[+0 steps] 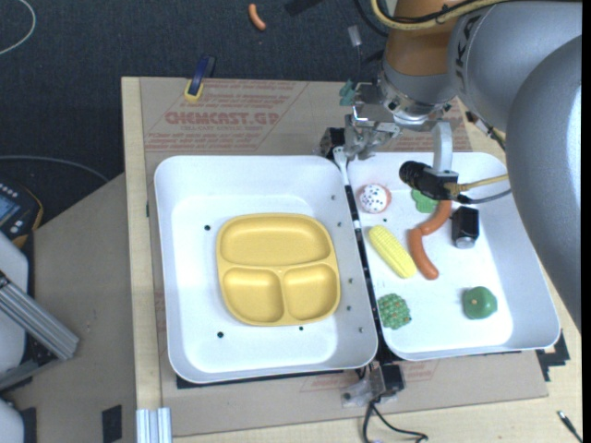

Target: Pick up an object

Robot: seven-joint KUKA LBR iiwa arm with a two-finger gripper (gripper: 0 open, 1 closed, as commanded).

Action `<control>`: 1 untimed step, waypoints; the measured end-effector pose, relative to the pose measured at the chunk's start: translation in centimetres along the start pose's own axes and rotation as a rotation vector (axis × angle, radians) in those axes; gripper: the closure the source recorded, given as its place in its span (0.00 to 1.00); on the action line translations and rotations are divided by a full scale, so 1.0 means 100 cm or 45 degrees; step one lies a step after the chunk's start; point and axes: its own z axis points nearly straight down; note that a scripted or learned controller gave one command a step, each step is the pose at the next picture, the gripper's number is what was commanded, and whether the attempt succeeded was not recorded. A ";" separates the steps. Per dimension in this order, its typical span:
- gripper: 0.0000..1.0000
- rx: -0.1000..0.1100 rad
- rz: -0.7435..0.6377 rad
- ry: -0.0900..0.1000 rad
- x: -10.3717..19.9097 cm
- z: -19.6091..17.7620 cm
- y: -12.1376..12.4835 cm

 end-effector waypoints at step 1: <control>1.00 0.006 0.007 -0.001 -0.004 0.000 -0.011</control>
